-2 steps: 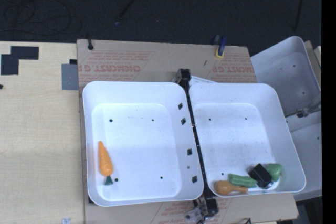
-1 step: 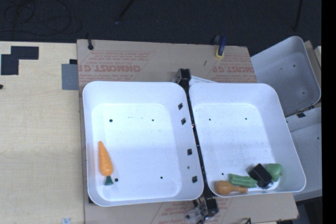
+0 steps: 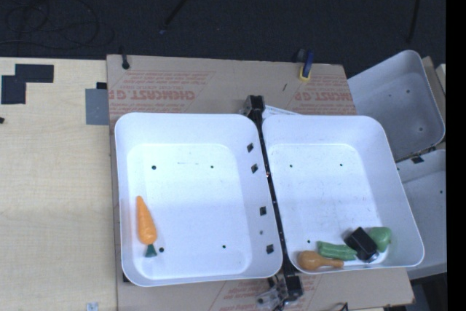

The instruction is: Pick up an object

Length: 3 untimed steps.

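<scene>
From above the bench, the two white bins sit side by side, and the pickable things are split between them: a toy carrot [image 3: 145, 223] lies alone near the front-left corner of the left bin [image 3: 182, 129], while a green piece [image 3: 336, 250], a black block [image 3: 361, 243], a paler green lump [image 3: 380, 236] and an orange pear-shaped thing [image 3: 317, 261] crowd the front edge of the right bin [image 3: 320, 131]. I'd go for the carrot: it lies well apart from everything, so fingers could straddle its middle across its width. The cluster looks riskier, pieces touching and pressed against the wall. As for the gripper, I cannot tell its state or whether it holds anything. The black block hides where the two green pieces meet.
</scene>
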Each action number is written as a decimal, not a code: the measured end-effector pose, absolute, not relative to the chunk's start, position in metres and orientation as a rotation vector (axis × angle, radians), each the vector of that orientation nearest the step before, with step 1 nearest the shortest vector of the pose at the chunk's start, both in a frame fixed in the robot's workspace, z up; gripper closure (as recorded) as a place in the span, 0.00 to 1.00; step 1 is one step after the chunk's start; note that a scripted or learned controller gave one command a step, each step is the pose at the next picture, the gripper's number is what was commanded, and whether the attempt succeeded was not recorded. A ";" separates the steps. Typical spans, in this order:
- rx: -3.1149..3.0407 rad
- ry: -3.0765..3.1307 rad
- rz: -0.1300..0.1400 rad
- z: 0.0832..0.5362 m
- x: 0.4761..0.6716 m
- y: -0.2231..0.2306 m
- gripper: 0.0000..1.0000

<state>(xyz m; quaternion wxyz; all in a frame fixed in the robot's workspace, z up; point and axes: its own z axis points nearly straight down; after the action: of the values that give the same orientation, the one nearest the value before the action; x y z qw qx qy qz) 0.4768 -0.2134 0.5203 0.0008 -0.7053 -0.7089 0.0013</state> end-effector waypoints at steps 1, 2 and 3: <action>-2.212 -2.224 0.005 0.413 0.556 -0.212 1.00; -2.212 -2.221 0.006 0.347 0.593 -0.206 1.00; -2.212 -2.222 0.006 0.224 0.645 -0.212 1.00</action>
<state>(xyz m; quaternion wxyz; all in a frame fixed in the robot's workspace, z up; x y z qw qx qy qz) 0.6448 -0.2117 0.2238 0.0030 -0.7054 -0.7088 0.0019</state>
